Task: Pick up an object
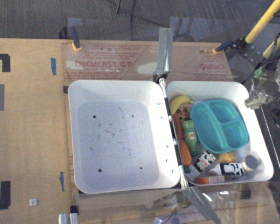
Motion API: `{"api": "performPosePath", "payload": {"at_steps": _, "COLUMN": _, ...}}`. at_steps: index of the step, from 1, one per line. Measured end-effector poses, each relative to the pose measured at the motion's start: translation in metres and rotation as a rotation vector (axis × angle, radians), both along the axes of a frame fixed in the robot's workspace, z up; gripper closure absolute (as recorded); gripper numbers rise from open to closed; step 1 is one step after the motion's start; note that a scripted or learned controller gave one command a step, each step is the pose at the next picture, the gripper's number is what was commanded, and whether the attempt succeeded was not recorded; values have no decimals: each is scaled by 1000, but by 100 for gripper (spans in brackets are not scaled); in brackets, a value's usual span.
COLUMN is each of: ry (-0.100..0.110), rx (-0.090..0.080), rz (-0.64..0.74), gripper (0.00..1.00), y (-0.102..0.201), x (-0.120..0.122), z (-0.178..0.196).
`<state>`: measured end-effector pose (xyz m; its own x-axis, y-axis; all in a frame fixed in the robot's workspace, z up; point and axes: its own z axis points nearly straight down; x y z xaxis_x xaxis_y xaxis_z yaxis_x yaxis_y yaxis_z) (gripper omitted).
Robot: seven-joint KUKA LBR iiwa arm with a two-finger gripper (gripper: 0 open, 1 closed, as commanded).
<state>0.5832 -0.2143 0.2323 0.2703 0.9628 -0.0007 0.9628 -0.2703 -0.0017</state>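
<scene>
The end effector hangs at the right edge of the right bin, outside the pile; I cannot tell its state, and nothing is seen in it. The objects lie crowded in this bin: a teal divided plate rests tilted on top, with a banana and a green bottle beside it. The left bin probably serves as the place for dropping.
</scene>
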Motion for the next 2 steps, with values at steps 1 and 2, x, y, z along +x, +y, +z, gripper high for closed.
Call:
{"api": "performPosePath", "payload": {"at_steps": 1, "ry": -4, "rx": -2, "rz": -282, "gripper": 100, "y": -1, "x": 31, "z": 30}}
{"api": "performPosePath", "payload": {"at_steps": 2, "ry": -3, "rx": -2, "rz": -269, "gripper": 100, "y": 3, "x": 65, "z": 37}}
